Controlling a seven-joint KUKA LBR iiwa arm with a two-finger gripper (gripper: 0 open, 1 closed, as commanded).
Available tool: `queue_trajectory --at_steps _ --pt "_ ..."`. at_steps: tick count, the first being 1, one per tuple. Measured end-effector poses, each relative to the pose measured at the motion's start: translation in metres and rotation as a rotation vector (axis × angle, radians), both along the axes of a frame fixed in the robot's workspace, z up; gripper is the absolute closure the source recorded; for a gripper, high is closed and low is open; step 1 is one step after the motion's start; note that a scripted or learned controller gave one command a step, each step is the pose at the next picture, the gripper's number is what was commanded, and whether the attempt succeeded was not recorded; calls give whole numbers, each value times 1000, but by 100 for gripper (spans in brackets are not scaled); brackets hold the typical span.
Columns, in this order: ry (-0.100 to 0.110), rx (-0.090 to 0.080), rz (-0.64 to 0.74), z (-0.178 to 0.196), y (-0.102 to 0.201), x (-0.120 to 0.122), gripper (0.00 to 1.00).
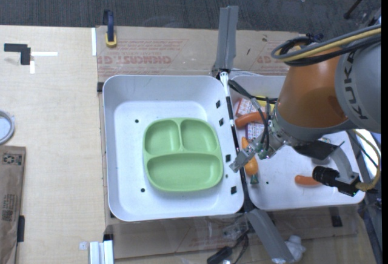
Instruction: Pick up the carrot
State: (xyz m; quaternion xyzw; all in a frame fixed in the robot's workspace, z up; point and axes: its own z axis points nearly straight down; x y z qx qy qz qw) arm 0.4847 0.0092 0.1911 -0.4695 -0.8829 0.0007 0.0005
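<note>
From the camera view, the desk (54,105) carries two white bins side by side. The left bin (121,196) holds a green divided plate (182,155) near its middle. The right bin (291,196) is largely covered by the arm (315,99), whose orange band sits over the bin's centre.

The end effector (247,160) hangs low at the right bin's left wall, just beside the divider between the two bins. An orange piece (250,166) shows right at its tip, but whether the tips are spread or closed on it I cannot tell, since the wrist hides them.

A carrot (306,181) lies in the right bin toward its near edge, partly under a black part of the arm. Another orange item (247,118) rests near the bin's far left corner among packaged things (250,131), so which orange piece is the target is uncertain.

Risks, as I judge them: working this tight against the wall, a finger could catch the rim or divider and spoil the closure. The clutter nearby could be pinched along with, or instead of, the carrot. A shallow grip on a smooth tapered piece may slip on lifting.
</note>
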Motion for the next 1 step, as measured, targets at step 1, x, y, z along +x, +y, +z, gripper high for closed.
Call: queue_trajectory --at_steps 1 --pt "-2 -1 -388 0 -65 -7 0"
